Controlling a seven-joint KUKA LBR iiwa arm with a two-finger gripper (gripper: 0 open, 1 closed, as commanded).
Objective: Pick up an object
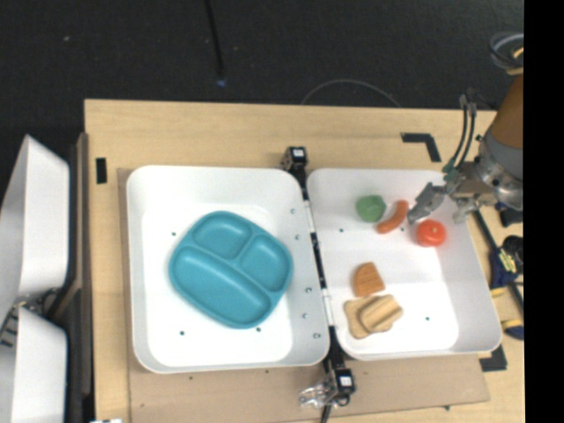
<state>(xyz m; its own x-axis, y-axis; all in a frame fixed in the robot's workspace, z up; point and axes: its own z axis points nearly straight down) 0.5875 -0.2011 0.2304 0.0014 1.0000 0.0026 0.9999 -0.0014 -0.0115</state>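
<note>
Right bin (458, 324) — gripper (421, 208), finger state cannot be told, poised between orange carrot-like piece (393, 218) and red tomato (431, 233); centre squarely on one before closing.

Left bin (150, 263) holds teal plate (231, 269); right bin (458, 315) holds toy foods; gripper (429, 203) sits beside red ball (431, 233).

Two white bins (220, 351) on a pale wood bench (203, 126), black floor around. Left bin: teal-blue divided plate (231, 269) — plain, no pattern. Right bin: green lump (371, 207), orange-red sausage shape (393, 218), red round obj (431, 233), orange-brown piece (368, 279), tan bread-like pieces (373, 315). Arm (507, 135) — grey w/ orange band.
</note>
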